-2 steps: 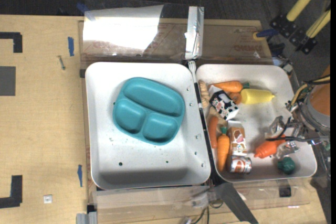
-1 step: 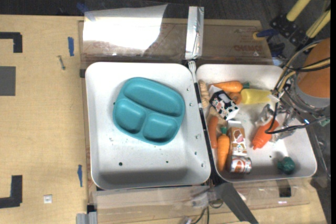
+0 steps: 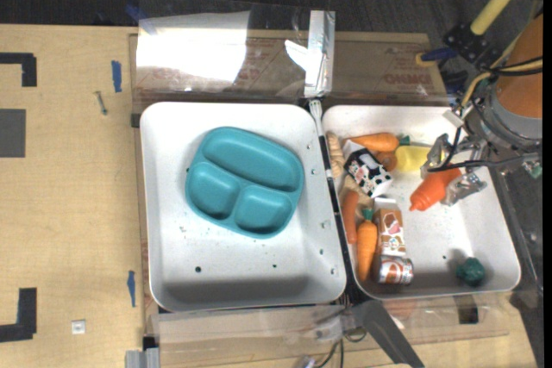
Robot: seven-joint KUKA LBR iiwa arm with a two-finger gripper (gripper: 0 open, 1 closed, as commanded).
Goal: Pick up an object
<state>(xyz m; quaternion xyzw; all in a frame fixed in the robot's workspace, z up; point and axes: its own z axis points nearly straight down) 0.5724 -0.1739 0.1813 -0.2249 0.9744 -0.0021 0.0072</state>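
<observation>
Teal divided plate [image 3: 244, 180] is seen in the left bin [image 3: 164, 211], centre frame. In the right bin [image 3: 504, 258], carrots [image 3: 366, 244], a cow-print toy [image 3: 366, 171] and a can [image 3: 392, 247] are crowded along the left wall; a dark green item [image 3: 471, 271] is at lower right. An orange bottle-shaped object [image 3: 433, 188] is pinched by the gripper [image 3: 454, 171], right of centre, over the bin floor.

I see a teal divided plate [image 3: 244, 180] in my left white bin [image 3: 164, 254], and in the right white bin [image 3: 500, 224] orange carrots [image 3: 366, 247], a black-and-white cow-patterned toy [image 3: 366, 171] and a dark green ball [image 3: 471, 271].
</observation>
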